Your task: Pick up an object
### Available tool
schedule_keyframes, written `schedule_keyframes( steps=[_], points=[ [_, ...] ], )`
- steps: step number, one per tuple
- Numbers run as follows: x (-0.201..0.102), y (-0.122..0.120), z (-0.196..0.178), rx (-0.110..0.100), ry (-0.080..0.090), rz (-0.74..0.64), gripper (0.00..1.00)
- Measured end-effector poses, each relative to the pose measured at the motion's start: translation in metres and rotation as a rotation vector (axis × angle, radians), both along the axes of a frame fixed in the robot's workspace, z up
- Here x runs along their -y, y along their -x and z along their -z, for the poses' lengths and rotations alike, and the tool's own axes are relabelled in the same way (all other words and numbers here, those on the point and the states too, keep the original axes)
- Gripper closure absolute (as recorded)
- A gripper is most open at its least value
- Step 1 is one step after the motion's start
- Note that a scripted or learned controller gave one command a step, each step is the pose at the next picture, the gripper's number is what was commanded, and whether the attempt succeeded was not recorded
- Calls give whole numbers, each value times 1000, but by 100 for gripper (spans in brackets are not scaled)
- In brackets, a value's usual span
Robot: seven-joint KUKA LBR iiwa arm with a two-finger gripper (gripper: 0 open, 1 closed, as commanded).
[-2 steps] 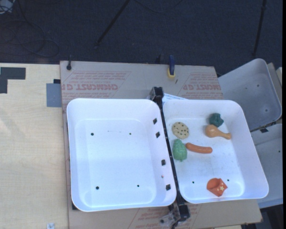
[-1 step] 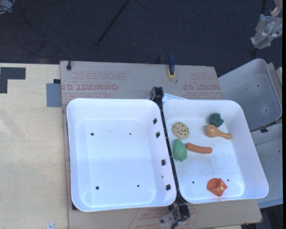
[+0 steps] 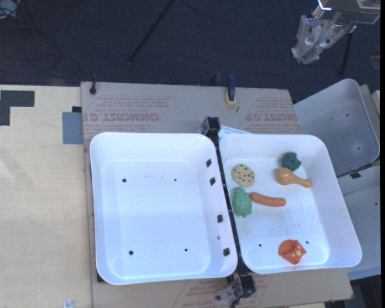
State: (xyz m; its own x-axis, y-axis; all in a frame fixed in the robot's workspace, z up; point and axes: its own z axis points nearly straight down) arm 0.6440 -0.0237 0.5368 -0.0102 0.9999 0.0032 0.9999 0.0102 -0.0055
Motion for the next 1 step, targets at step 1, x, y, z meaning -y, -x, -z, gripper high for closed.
schedule_keyframes(
  steps=[1],
  points=[
    [-102,10,0,0,1,-1,100]
  ],
)
